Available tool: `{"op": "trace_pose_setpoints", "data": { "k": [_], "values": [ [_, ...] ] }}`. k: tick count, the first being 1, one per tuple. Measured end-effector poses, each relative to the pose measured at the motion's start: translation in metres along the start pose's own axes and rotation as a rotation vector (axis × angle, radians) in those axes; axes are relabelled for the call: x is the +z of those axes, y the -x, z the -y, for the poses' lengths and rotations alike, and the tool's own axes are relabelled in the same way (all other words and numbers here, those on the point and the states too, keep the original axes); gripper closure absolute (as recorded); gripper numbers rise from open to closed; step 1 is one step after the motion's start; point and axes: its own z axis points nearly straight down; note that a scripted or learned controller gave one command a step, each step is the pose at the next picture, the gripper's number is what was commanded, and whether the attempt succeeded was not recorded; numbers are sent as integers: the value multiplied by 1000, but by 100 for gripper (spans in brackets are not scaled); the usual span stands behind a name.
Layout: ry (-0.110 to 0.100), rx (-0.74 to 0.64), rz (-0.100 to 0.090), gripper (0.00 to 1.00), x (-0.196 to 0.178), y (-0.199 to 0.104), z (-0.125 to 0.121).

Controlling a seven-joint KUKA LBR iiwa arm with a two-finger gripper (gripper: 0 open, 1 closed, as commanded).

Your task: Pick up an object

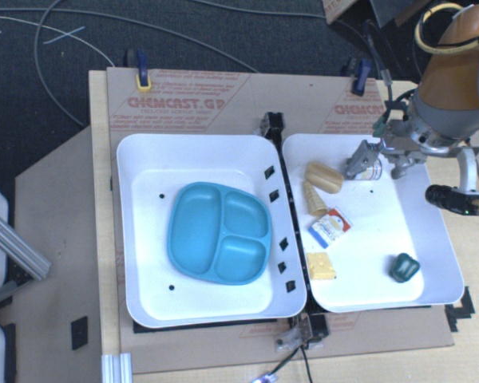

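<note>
The nearest candidate for picking is the tan roll-shaped piece (325,177), lying in the upper-left part of the right bin (431,238), with its long axis running roughly left to right and tipped a little downward toward the right. It lies just to the left of the gripper (366,163) and slightly below it, near but not touching, so the coming move looks like a short shift leftward and a descent (a judgement from this slanted view, which makes height hard to read). Whether the fingers are released or clenched I cannot tell; nothing is seen between them.

Just below the roll, a cone-shaped tan piece (314,199) points its long axis down the bin, close beside the roll's lower edge. Below that lies a small red, white and blue packet (330,228), tilted, and further down a yellow cracker-like square (321,266) near the bin's left wall. A small teal object (404,268) sits well apart, toward the lower right corner.

The left bin (136,214) holds a blue divided plate (219,233), far from the arm. Both bins rest on a board-covered surface (191,94), clamped at its far edge. For the roll, fingers closing across its short axis would seem the surer grip.
</note>
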Motion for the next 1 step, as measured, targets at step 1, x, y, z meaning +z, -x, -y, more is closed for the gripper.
{"op": "trace_pose_setpoints", "data": {
  "k": [1],
  "values": [
    [10,-2,1,0,-5,0,-2]
  ]
}}
